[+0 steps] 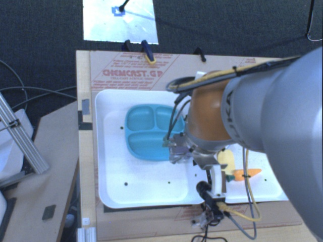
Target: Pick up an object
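A white bin (113, 185) on the left of the bench holds a blue divided plate (146, 132), lying flat toward the bin's far right corner, its right edge running under the robot's wrist. Above it (and taking up much of the frame's right half) the grey arm (272, 110) reaches in, its orange band (209, 112) sitting over the ridge where the two bins meet. The gripper (177, 153) hangs below the band at the plate's right rim; the wrist hides its working end, so whether it is open, closed or gripping anything cannot be told. To the right, in the second bin (267, 190), a pale yellow object (227, 160) and a small orange piece like a toy carrot (247, 174) lie close together, just beside the arm's cabling.

The plate looks the likely target, and a risky one: a wide, shallow, flat thing offers little to pinch except its rim, and a closing grip there may slide off or tip it. Descending so near the bin's dividing wall, the gripper could also strike the wall and close on nothing.
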Robot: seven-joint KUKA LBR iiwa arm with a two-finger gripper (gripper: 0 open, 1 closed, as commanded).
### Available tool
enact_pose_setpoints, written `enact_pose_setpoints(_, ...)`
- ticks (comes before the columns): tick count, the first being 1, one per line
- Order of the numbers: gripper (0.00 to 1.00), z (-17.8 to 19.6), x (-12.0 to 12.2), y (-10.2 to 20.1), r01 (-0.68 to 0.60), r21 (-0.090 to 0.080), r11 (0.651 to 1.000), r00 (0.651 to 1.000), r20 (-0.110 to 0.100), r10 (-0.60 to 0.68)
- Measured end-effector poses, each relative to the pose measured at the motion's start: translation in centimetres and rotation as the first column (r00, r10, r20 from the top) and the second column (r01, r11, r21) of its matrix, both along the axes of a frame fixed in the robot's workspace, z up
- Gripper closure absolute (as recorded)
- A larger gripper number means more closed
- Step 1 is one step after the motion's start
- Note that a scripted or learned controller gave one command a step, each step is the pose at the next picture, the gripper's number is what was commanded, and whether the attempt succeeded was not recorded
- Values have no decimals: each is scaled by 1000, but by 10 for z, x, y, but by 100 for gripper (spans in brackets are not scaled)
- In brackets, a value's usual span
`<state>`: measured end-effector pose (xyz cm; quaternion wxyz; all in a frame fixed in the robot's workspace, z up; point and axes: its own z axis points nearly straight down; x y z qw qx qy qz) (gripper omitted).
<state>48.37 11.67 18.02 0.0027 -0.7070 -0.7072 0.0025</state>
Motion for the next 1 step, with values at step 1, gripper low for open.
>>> enact_pose_setpoints(1, 100, 13, 4, 0, -1, 2, 1000, 1000, 9, 1)
